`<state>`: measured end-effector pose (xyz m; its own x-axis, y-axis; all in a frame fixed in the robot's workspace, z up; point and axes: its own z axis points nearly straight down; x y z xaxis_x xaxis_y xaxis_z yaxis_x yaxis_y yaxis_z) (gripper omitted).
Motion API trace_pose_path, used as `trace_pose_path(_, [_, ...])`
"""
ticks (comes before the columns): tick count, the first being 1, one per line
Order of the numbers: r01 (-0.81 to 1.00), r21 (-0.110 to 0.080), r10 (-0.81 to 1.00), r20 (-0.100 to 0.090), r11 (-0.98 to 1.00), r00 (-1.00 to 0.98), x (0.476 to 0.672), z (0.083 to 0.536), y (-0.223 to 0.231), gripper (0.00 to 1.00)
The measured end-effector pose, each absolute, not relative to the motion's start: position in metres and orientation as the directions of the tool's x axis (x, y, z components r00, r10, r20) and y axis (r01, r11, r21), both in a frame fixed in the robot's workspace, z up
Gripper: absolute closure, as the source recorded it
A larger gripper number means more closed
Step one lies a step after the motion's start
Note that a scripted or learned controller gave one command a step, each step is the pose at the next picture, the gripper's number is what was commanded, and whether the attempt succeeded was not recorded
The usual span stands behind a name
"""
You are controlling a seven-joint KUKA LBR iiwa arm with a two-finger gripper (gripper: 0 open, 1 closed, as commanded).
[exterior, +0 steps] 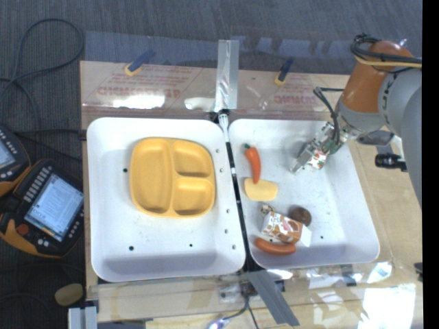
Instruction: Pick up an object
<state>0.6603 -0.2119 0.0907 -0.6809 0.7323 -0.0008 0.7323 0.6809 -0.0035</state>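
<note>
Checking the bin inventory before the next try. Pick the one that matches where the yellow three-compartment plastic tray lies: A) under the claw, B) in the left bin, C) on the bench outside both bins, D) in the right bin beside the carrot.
B: the yellow three-compartment plastic tray lies flat in the left white bin, across the divider from the orange carrot.

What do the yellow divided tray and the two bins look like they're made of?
The tray looks like moulded plastic with a matte, even yellow surface and rounded compartment edges. The left bin and right bin look like smooth white plastic, faintly glossy, with rounded corners; they might be coated metal, the view cannot settle it.
</note>
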Motion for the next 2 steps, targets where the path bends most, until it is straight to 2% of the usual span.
trace_pose_path(1, [0.731, 0.003, 0.731, -0.018, 0.683, -0.682, 0.664, 0.103, -0.212, 1.00])
trace_pose_path(2, [0.982, -0.002, 0.982, -0.004, 0.188, -0.188, 0.634, 0.200, -0.200, 1.00])
